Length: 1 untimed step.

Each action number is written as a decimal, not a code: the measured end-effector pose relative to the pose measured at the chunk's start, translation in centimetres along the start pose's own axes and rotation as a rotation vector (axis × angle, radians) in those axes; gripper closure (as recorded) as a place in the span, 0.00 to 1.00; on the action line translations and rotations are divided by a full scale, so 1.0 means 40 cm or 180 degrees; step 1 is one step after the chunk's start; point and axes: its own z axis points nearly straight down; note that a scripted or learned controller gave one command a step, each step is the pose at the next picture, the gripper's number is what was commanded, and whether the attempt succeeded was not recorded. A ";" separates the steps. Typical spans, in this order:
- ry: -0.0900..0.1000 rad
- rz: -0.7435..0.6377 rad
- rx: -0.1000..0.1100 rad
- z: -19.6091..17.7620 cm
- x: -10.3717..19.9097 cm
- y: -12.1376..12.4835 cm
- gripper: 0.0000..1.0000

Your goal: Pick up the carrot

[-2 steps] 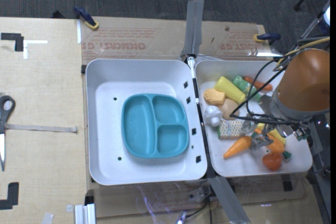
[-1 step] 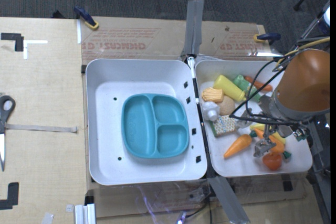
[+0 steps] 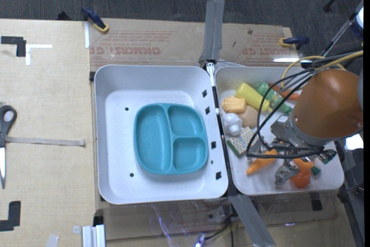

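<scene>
We see reversed print on the cardboard (image 3: 191, 43), not readable. Two white bins: the left bin (image 3: 110, 124) holds one teal tray (image 3: 171, 139). One carrot (image 3: 261, 163) lies near, in the right bin (image 3: 243, 181). Beside it is the gripper (image 3: 284, 175); its fingers we cannot tell.

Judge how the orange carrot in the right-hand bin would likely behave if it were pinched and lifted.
The carrot looks like a smooth, moulded toy, so it is probably stiff and light. Its tapered, rounded shape suggests it could roll or slide out of a pinch near the thin tip. It lies among cables and other toy food in the right bin, so a lift may nudge its neighbours.
</scene>
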 end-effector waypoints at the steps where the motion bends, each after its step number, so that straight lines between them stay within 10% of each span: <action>1: 0.0004 0.0725 -0.0006 0.002 0.012 -0.011 0.00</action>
